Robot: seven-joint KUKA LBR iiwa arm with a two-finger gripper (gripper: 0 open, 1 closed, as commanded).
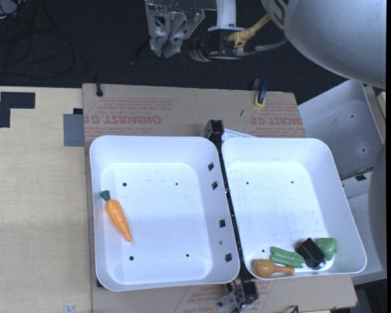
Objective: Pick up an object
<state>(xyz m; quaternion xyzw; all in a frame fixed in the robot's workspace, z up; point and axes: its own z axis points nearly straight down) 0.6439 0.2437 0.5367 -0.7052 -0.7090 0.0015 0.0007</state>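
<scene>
My gripper (172,32) hangs high at the back, over the dark floor beyond the bench and well away from both bins. It holds nothing that I can see. An orange carrot with a green top (117,219) lies by the left wall of the left bin (153,150). In the near right corner of the right bin (280,150) a small cluster lies together: a green pod (287,256), a black block (311,253), a light green piece (327,245) and a tan-orange gourd-shaped toy (272,268).
The bins sit on a brown cardboard sheet (182,109), joined by a black divider strip (223,194). A blue and yellow clamp (260,93) stands at the cardboard's back edge. The arm's large grey body (339,25) looms at the upper right.
</scene>
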